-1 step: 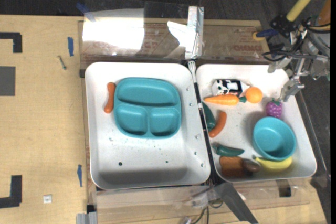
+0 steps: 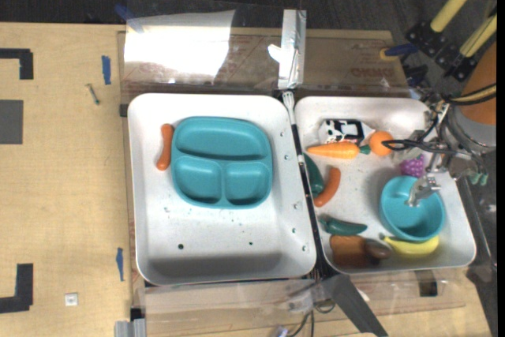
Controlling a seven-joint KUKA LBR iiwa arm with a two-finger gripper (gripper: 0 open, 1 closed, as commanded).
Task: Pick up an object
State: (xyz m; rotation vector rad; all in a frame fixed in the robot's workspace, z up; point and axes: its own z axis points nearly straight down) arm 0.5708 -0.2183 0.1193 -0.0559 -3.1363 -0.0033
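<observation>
We see two white bins side by side on the bench. The left bin [image 2: 150,170] holds a teal divided tray [image 2: 221,162], with an orange sausage [image 2: 165,147] lying just beside the tray's left edge. The right bin [image 2: 465,245] is crowded. At its top sits a black-and-white cow toy [image 2: 342,129], with a carrot [image 2: 338,151] just below it and a small orange fruit [image 2: 379,142] at the carrot's right end. Purple grapes [image 2: 412,166] lie right of that. A green pepper [image 2: 315,176] and a red-orange sausage [image 2: 328,187] lie close together near the bin's left wall. Lower down we see a dark green pod [image 2: 346,226], a brown piece of food [image 2: 349,250] and a yellow banana [image 2: 410,246], the banana touching the lower rim of a teal bowl [image 2: 410,211].

The gripper [image 2: 422,189] reaches in from the right and sits over the bowl's upper rim, near the grapes; cables cover part of it. We cannot tell whether it is spread or closed, and we see nothing between its tips. The nearest things crowding it are the bowl, grapes and banana.
</observation>
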